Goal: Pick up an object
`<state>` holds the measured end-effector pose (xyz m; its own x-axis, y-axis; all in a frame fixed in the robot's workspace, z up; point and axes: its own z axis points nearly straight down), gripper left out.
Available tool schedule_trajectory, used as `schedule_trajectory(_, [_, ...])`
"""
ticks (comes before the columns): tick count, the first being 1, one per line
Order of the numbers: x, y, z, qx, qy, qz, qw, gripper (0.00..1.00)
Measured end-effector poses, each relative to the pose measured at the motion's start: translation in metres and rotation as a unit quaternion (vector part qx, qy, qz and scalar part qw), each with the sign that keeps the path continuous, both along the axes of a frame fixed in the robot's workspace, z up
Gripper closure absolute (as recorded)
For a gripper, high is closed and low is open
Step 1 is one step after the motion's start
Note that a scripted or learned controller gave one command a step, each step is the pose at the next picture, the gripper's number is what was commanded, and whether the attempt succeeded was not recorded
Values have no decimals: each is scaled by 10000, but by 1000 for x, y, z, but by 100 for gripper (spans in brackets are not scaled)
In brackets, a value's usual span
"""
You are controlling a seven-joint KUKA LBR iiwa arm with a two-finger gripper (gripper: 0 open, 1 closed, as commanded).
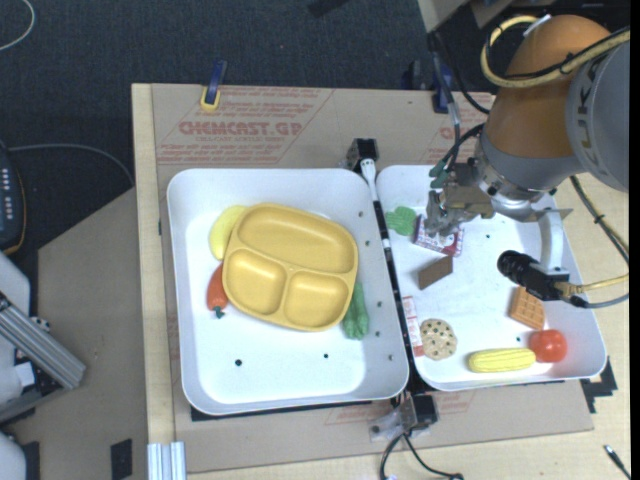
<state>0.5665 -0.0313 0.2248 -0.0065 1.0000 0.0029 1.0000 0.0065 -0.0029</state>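
Tool (441,230) low over the pink-white packet (440,240) in right bin (585,298), grip state unclear; risk: packet slips out, lying flat.

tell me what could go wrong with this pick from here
1. The gripper sits over a small pink-and-white packet near the right bin's left wall; a flat item there may slip out or never get pinched.
2. The brown piece and green item lie close by, so the fingers could nudge them.
3. The black cable along the divider is near and could snag.
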Motion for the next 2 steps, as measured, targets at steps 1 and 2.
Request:
schedule_trajectory(1, [-7, -13, -10, -13, 0, -37, 10000, 100])
schedule_trajectory(2, [-11, -6, -3, -10, -13, -26, 10000, 100])
